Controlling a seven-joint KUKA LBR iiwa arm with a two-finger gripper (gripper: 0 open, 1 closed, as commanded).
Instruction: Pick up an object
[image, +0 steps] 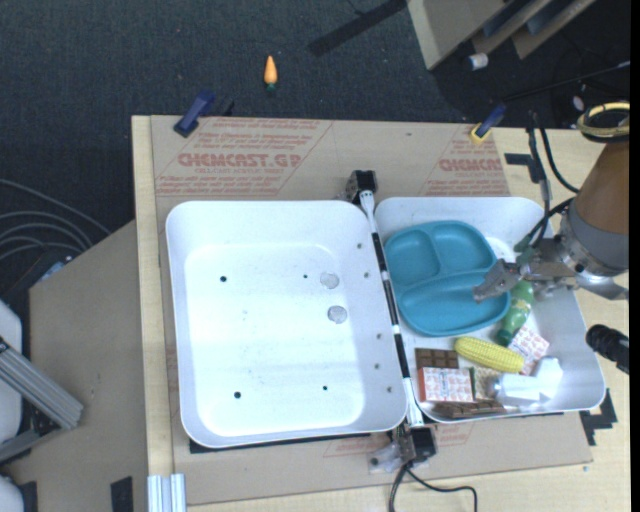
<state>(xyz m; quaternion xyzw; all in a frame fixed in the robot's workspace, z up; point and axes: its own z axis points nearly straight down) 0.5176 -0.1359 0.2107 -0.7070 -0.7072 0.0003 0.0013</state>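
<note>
The right bin (572, 330) holds a blue divided plate (440, 275), a green bottle (515, 318), a yellow corn cob (490, 353), a brown chocolate box (437, 359), a red-and-white patterned packet (447, 384) and a small white item (530, 385). My gripper (492, 281) reaches in from the right and hangs over the plate's right rim, just above the top of the green bottle. It is open, and nothing shows between its fingers (484, 291).
The left bin (190, 300) has two small round discs (332, 298) on its floor. A black clamp (362, 186) and hinge strip join the bins. Cables lie at the upper right of the bench, and a blue clip (488, 124) sits at the back.
</note>
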